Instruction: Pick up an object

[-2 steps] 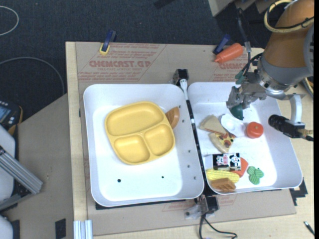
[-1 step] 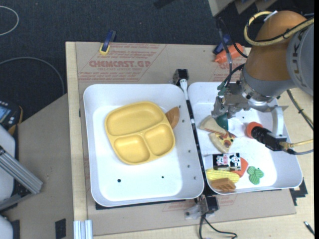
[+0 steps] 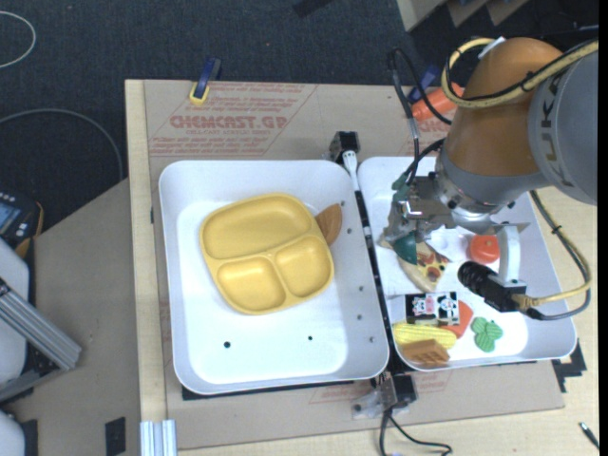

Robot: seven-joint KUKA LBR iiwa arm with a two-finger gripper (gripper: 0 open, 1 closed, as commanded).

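Observation:
My gripper hangs low over the left side of the right bin, under the grey arm with its orange band. Directly beneath its tip lies a teal toy, touching or nearly touching it. A pale pizza-like slice lies against the teal toy. Further right sits a red tomato. Toward the front are a black-and-white box, a yellow corn piece, a brown piece, a red piece and a green leafy toy.
The left bin holds a yellow divided plate with a brown piece at its right edge. A black divider runs between the bins. A blue-and-yellow clamp sits on the board behind.

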